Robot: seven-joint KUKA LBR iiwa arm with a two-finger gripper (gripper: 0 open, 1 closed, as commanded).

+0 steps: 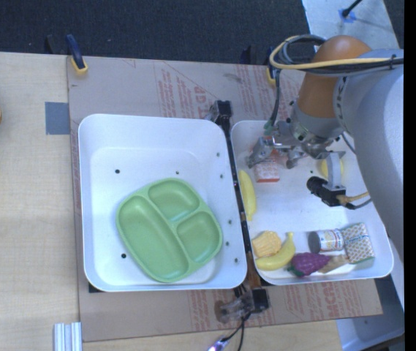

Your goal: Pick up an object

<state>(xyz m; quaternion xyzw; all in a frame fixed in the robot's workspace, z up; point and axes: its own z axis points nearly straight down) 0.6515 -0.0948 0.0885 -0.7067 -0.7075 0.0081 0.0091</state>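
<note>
Bright, fairly even light falls from above on the bench point(25, 218). The two white bins point(156, 134) are nearly blown out, their walls losing detail to glare, the right bin point(295, 203) most of all. Soft, short shadows lie under the green tray point(168, 229) and along the bins' outer edges. The dark floor beyond the bench's far edge is underexposed. The whole frame is slightly soft and grainy; small items at the right bin's near edge blur together.
</note>
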